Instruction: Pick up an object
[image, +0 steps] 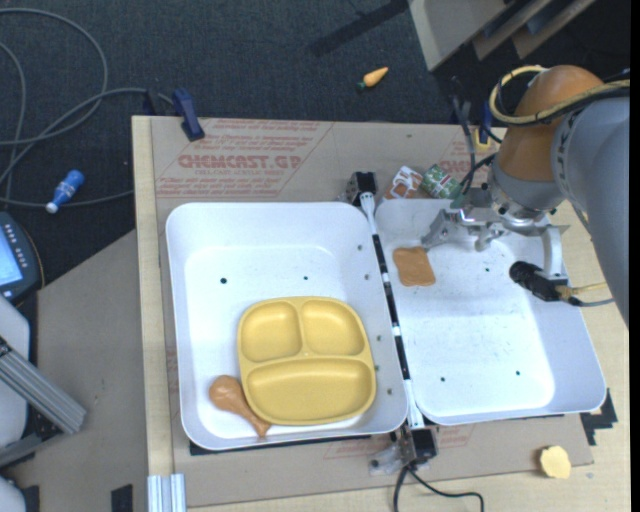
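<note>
In the left bin (190, 240) a yellow divided plate (305, 360) sits toward the bin's five o'clock, with a brown toy drumstick (236, 400) touching the plate's rim at its eight o'clock. Across the divider, in the right bin (500, 380), a flat tan slice of toy bread (414, 267) lies alone at that bin's ten o'clock corner, just beside the divider. At the bread's two o'clock the gripper (470, 228) hangs over the bin's far edge, near the bread but apart from it, and I cannot tell how it is set; nothing shows in its grasp.
</note>
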